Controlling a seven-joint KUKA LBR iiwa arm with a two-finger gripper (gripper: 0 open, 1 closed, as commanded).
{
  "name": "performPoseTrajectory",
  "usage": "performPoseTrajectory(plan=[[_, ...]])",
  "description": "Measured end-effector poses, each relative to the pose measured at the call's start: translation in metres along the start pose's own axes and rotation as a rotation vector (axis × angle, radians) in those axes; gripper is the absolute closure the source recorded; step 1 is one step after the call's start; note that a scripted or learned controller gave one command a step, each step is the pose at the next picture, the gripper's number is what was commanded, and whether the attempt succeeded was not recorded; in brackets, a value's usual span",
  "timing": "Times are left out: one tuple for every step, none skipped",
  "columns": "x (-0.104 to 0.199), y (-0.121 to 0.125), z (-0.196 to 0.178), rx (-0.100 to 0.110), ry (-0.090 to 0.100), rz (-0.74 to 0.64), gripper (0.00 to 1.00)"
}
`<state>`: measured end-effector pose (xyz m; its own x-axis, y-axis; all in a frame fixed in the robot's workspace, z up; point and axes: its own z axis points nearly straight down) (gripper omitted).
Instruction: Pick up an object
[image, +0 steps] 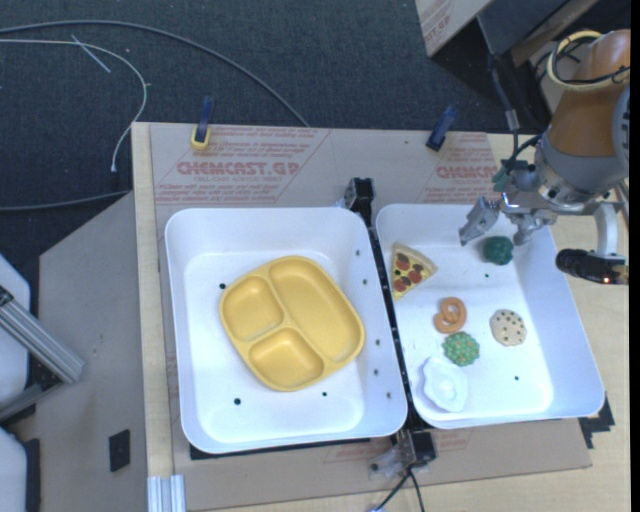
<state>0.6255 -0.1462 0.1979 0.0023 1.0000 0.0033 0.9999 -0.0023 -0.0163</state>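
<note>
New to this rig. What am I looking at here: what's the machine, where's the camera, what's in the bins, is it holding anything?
One camera, fixed above the bench, looks down at a slant on two shallow white bins side by side. The machine is a single robot arm, grey with an orange band, reaching in from the picture's right. At its end is a two-finger gripper, hanging over the far part of the right bin.

The left bin holds a yellow divided plate. The right bin holds toy foods: a pizza slice, a dark green round piece, an orange ring, a cookie, a green bumpy piece and a white piece.

The gripper is just above the dark green piece, but nothing visibly sits between its fingers, so I would not call anything held.
</note>
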Motion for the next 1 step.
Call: performPoseTrajectory(plan=[[0.0005, 0.0029, -0.0092, -0.015, -0.002, -0.003, 0.0]])
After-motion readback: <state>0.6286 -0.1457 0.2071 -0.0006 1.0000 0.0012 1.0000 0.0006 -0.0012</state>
